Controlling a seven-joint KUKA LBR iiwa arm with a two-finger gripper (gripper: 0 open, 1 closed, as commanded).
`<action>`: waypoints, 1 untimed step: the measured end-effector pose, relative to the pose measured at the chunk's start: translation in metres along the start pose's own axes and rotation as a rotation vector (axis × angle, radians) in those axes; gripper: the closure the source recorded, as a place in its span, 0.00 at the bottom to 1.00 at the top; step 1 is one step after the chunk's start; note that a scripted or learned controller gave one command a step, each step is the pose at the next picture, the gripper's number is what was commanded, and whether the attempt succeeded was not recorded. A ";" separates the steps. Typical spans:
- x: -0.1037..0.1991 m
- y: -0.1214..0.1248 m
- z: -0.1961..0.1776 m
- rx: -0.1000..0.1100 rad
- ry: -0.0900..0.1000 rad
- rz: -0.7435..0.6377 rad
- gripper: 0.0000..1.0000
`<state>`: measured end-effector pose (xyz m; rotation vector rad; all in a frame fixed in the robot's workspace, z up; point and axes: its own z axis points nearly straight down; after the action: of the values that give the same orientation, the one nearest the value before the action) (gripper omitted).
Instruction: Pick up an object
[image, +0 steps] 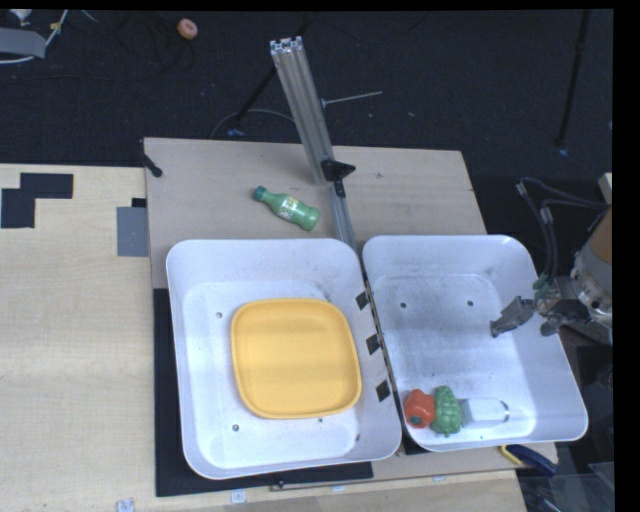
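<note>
We take the left white bin (190, 300) as our landmark. Inside it lies a flat yellow square plastic plate (295, 357), nearly filling its floor. Just behind it, out on the pale wooden surface (420, 190), a small green plastic bottle (287, 207) lies on its side. To its right sits the second white bin (500, 255), holding at its near edge a red-and-green toy vegetable cluster (433, 409) beside a small clear piece (487, 410). Furthest right, the pincer (524, 316) hovers over that bin's right side, its fingers apparently spread and grasping nothing. We judge the toy cluster light, stiff and somewhat slick; pinching across its narrow middle looks safest.
</note>
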<state>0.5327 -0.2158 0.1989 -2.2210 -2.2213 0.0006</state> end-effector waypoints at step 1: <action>0.003 -0.008 0.060 0.005 0.002 -0.001 0.00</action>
<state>0.5249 -0.2125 0.1390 -2.2171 -2.2190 0.0041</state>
